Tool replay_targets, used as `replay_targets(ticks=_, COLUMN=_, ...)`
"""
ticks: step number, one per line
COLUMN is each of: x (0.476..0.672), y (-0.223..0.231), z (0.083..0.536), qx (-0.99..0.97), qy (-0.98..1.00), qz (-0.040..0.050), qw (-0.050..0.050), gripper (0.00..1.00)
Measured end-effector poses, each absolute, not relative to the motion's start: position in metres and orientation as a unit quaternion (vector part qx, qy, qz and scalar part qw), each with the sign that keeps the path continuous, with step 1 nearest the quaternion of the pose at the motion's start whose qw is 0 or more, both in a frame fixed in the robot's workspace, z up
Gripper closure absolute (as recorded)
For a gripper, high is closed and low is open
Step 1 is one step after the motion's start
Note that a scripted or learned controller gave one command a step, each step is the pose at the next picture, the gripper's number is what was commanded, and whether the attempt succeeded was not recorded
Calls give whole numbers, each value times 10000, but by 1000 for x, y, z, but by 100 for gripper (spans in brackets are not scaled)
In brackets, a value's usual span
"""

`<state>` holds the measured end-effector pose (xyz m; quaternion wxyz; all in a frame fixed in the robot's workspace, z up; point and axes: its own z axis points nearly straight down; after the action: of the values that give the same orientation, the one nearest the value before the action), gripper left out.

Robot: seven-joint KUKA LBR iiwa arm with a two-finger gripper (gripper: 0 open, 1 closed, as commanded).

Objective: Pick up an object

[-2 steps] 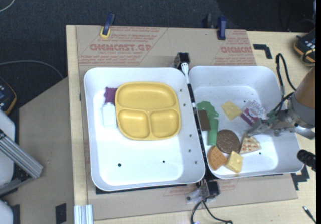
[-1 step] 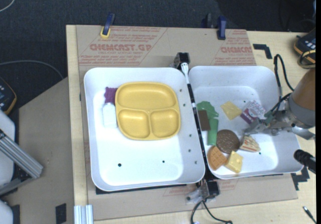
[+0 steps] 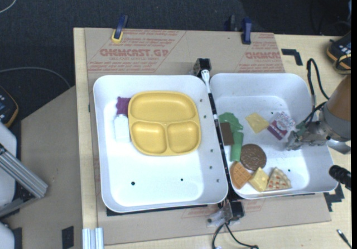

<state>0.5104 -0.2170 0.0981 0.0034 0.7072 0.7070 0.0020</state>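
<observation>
Now your gripper (image 3: 292,143) is sitting beside a crinkly purple packet (image 3: 280,124), with cheese (image 3: 257,123), cookie (image 3: 252,157) and pizza (image 3: 278,180) crowding nearby; its grip, you cannot tell.

My arm (image 3: 341,109) here is a chunky rounded grey thing, brownish-orange up top, ending in a small metallic gripper (image 3: 294,140). There's a thin black cable (image 3: 310,83) looping off it too.
</observation>
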Motion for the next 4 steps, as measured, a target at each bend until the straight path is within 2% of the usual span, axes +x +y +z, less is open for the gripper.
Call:
replay_targets(ticks=1, x=519, y=-211, z=156, qx=7064, qy=7078, qz=12, qw=36, gripper=100)
replay_targets(ticks=2, x=518, y=-208, z=200, qx=7066, qy=7076, qz=9, qw=32, gripper=100)
replay_targets(ticks=3, x=519, y=-208, z=227, qx=7066, qy=7076, qz=9, qw=31, gripper=100)
replay_targets(ticks=4, x=511, y=-151, z=234, qx=7048, qy=7094, qz=8, qw=-18, gripper=100)
